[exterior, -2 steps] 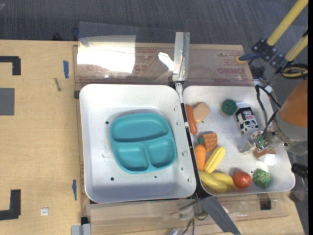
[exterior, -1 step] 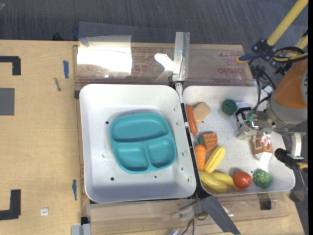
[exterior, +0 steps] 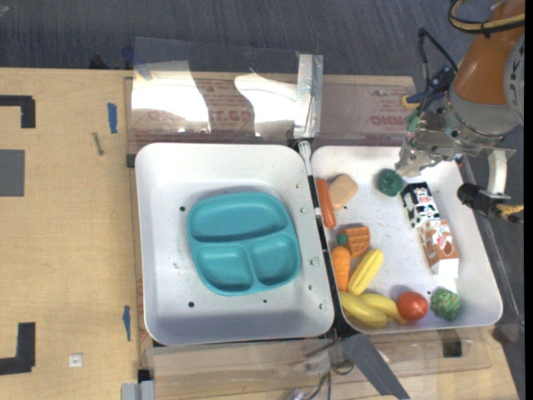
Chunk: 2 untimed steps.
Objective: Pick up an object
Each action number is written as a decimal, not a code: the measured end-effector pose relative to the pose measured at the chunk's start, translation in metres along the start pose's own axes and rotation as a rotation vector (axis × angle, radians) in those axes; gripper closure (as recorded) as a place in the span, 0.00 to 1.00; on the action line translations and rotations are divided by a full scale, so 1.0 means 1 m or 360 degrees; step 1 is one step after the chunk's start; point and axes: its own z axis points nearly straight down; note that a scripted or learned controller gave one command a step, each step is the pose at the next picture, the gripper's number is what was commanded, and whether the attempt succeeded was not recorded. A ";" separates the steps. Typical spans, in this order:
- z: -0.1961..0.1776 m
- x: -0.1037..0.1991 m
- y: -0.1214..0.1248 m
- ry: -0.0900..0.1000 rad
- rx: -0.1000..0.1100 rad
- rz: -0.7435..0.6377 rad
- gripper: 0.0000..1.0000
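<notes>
Hand [exterior: 414,158] hangs low over right bin's [exterior: 487,261] far edge, beside green ball [exterior: 388,182].

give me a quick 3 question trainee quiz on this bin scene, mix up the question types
1. True or false: the teal three-compartment plastic tray lies in the left white bin.
2. Multiple choice: the gripper is nearest which thing? A) the dark green round toy B) the red toy tomato C) the orange toy carrot
3. Fill in: the cow-print milk carton lies on its side in the ____ white bin.

Key
1. True.
2. A: the gripper hangs over the right bin's far edge, beside the green toy.
3. Right.
</notes>
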 end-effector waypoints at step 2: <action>0.134 0.004 -0.073 0.0000 0.0016 -0.0305 1.00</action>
